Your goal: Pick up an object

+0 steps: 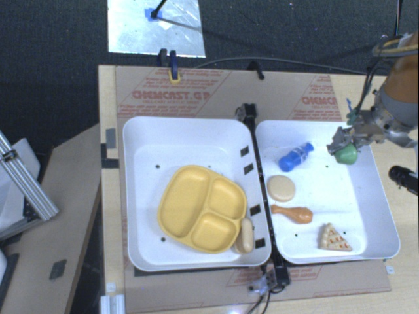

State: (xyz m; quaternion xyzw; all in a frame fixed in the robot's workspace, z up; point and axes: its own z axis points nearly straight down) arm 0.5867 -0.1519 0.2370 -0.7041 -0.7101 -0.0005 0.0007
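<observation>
Bench (196, 93) of pale board under two shallow white bins set side by side, filling the middle of the frame.

Left bin (147, 142): one yellow divided tray (201, 208) with three compartments, lying at the bin's centre and lower right. One pale tan bread roll (245, 235), touching the tray's lower right corner, close to the bin's right wall.

Right bin (380, 208): one blue bottle (295, 156) lying on its side in the upper left part. One round beige cookie (281, 188) just below the bottle. One orange-brown drumstick (293, 212) below the cookie, lying across. One pizza slice (333, 238), toy-like, near the lower right corner, well apart from the drumstick.

Arm (400, 90), grey with orange band, at the upper right of the frame, reaching over the right bin's upper right corner. Gripper (346, 146) at its end, clenched around a small green object (347, 154), which shows between and just beneath the fingers, above the bin's upper right area.

Metal sheet (156, 17) at the upper left, beyond the bench.
</observation>
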